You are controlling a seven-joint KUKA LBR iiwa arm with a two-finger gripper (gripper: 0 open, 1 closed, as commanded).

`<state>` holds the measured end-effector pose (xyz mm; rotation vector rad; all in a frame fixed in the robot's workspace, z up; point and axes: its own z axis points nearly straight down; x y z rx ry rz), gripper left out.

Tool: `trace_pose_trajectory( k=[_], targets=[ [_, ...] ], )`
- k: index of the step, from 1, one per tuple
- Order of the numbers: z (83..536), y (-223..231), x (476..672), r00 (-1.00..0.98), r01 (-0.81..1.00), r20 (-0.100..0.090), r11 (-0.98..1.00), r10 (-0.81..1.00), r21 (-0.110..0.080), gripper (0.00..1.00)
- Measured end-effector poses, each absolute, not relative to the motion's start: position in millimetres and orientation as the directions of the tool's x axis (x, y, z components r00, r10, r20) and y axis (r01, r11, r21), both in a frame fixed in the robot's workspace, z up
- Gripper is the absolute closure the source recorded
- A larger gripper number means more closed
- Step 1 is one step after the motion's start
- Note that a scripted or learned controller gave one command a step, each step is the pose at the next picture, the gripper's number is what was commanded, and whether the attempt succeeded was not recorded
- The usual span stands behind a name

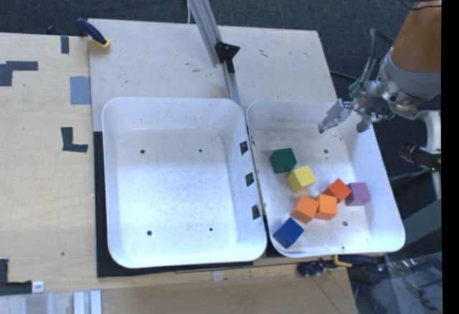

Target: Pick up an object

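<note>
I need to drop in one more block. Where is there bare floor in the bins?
The left bin has bare floor wall to wall. In the right bin, the blocks crowd the middle, from the green cube to the blue cube; the gripper hangs over its far end.

Below the gripper (346, 117) the right bin's (373, 165) upper floor lay open; farther down, a tight cluster of blocks (315, 198) crowded it, with little room between them.

No legible text, labels, brands or numbers anywhere on bench (43, 162), bins or blocks. Dark tape marks near bench's left edge, unlettered.
</note>
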<state>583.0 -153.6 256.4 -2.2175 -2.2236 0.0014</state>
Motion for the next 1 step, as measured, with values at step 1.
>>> trace_pose_trajectory(
  k=[1],
  targets=[
    [256.5,-153.7,583.0,-0.002,1.0,0.0,0.002,1.0,-0.001,0.0]
  ],
)
